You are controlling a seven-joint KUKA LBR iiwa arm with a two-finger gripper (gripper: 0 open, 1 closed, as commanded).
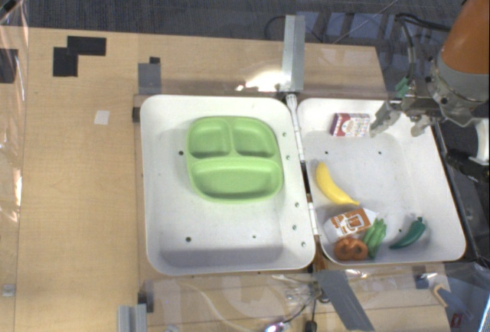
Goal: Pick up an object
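The right bin [429,170] holds a small red and white box [350,125] at its far edge, a banana [334,185] near the middle, an orange and white packet [351,222], a brown pretzel-like piece [351,249] and two green peppers [375,235] [408,233] at the front. My gripper [400,124] hangs over the bin's far right part, just right of the box. Its two fingers [380,121] stand apart, open, with nothing between them.
A green divided plate [232,158] lies in the left bin [164,231]. A metal post [294,55] stands behind the divider between the bins. Cables run behind the right bin. Bare white floor shows under the gripper.
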